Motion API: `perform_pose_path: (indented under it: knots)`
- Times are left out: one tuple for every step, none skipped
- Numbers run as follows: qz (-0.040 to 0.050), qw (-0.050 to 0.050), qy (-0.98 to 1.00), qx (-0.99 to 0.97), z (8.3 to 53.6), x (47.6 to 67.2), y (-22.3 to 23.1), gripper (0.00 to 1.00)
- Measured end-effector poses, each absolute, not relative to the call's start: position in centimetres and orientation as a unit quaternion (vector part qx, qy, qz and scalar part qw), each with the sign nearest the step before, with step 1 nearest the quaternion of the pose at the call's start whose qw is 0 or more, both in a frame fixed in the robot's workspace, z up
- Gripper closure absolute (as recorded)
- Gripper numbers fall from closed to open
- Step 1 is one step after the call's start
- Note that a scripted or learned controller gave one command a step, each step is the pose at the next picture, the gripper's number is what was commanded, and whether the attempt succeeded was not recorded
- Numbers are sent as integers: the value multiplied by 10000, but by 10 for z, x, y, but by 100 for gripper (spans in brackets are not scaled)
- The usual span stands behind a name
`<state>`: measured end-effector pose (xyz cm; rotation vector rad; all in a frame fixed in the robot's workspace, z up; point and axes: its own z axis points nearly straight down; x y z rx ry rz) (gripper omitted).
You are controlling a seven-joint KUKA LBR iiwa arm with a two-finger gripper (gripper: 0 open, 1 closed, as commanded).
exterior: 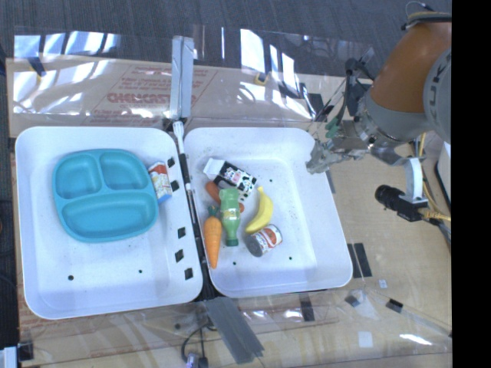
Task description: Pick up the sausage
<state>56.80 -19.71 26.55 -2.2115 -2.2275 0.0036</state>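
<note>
The sausage (212, 191) is a reddish-orange piece in the right bin (307, 259), lying partly under the green bottle (229, 207) near the bin's left wall. My gripper (317, 162) hangs over the right bin's upper right rim, well to the right of the sausage and apart from every object. Nothing shows between its fingertips. The grey arm with its orange band comes in from the upper right.
Around the sausage lie a black-and-white milk carton (232, 177), a banana (261, 210), a carrot (212, 241) and a small can (264, 241). The left bin (46, 282) holds a blue divided plate (103, 193) and a small can (160, 182).
</note>
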Motion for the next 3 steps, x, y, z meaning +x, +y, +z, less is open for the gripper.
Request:
perform_pose_path:
  knots:
    - [12, 17, -7658, -6431, 197, 590, -105, 0]
    - [-53, -83, -7952, -6063, 112, 658, -97, 0]
    - [-106, -152, -7787, -6272, 109, 618, -107, 0]
